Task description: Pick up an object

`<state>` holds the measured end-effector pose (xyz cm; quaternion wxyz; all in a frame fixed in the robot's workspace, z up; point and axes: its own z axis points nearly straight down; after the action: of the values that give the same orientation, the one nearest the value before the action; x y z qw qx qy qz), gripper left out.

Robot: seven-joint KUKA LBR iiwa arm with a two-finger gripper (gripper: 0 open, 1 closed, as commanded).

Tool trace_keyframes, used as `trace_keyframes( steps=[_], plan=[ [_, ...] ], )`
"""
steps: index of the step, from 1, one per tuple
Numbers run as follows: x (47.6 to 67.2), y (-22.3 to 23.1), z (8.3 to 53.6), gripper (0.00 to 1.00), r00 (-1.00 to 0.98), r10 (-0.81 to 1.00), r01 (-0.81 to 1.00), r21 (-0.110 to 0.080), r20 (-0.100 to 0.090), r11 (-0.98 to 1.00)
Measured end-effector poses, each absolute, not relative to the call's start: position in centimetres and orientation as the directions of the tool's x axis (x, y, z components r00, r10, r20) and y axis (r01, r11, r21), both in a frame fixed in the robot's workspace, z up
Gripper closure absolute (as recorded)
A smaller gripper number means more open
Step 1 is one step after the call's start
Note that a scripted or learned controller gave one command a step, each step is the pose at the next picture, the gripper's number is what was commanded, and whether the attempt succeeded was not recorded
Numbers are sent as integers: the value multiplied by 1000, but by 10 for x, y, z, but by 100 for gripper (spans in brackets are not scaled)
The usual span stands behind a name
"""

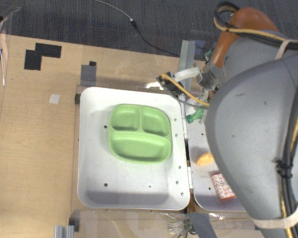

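Observation:
A green three-compartment plate (139, 133) lies in the left white bin (89, 188). In the right bin (200, 194) I see a small orange object (205, 159), a red and white packet (222, 186) near the front, and a bit of green (194, 117) at the far end. The grey arm (261, 125) with its orange band (238, 25) covers most of the right bin. The gripper is hidden behind the arm's body near the far end of that bin.
Yellow and black cables (184, 90) run from the wrist over the far edge of the bins. The wooden bench (28, 147) stretches to the left, with black marks (41, 55) at the back. A clear panel stands at the far left.

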<state>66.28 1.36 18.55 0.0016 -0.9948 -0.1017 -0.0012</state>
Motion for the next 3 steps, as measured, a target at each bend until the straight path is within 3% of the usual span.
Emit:
trace_keyframes(
  steps=[1,2,3],
  plan=[
    [660,46,185,100,979,204,204,-4,3,-979],
    [663,66,269,100,976,220,220,-2,3,-976],
    [662,106,215,100,968,252,252,-2,1,-968]
  ],
)
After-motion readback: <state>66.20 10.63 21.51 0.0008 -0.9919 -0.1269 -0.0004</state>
